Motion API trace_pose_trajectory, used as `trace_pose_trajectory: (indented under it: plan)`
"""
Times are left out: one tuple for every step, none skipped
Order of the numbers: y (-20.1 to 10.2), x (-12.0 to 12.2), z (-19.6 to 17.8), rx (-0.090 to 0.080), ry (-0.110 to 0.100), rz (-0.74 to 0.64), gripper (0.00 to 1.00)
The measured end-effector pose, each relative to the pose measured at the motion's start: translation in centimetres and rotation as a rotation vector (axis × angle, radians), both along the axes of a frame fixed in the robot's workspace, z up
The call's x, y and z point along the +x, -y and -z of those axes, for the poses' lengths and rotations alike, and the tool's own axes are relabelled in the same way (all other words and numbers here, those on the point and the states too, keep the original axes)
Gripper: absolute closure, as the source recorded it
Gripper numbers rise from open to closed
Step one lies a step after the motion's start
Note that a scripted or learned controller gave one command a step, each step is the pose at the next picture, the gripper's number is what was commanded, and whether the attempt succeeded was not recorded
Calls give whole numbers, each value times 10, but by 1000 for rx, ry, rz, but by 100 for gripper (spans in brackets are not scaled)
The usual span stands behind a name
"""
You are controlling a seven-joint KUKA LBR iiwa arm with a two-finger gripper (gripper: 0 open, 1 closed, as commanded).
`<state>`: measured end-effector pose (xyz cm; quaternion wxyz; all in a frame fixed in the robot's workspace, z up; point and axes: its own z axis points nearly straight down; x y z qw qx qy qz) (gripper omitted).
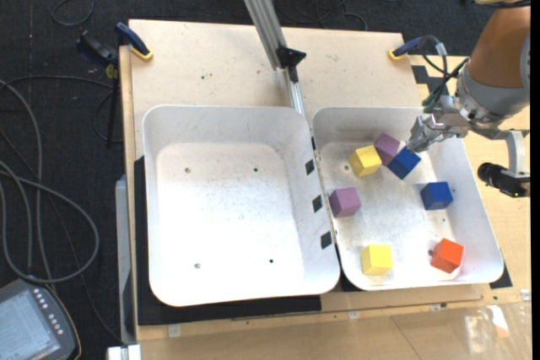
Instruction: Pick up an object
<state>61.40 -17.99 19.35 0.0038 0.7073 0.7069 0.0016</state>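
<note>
Overhead slanted view of my work cell. The table (219,63), a pale board, carries two shallow white bins side by side: the left bin (160,181) and the right bin (477,215).

The right bin holds seven cubes. In its upper middle a yellow cube (365,160) sits just left of a purple cube (386,147), which touches a tilted blue cube (404,163) at its lower right. A second purple cube (344,201) lies near the bin's left wall. A second blue cube (436,195) lies at centre right. Along the lower edge sit a second yellow cube (376,259) and, well to its right, an orange cube (447,255).

My arm (502,63) enters from the right of the frame, its orange band uppermost. The end effector (422,139) hangs over the upper right of the right bin, just above and right of the tilted blue cube; its tip appears to meet that cube's upper corner. I cannot tell whether it is released or clenched, nor whether the cube is grasped.

A slanted aluminium rail (257,0) crosses the upper centre. Blue-and-yellow clamps (133,42) grip the board's upper corners.
</note>
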Motion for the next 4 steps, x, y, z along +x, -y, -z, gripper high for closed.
trace_pose_trajectory:
  plan:
    - [0, 2, -46, 0, 0, -3, 100]
    - [-51, 7, -36, 5, -8, -8, 100]
    - [-100, 15, -46, 4, -5, -8, 100]
    - [-153, 24, -34, 5, -8, -9, 100]
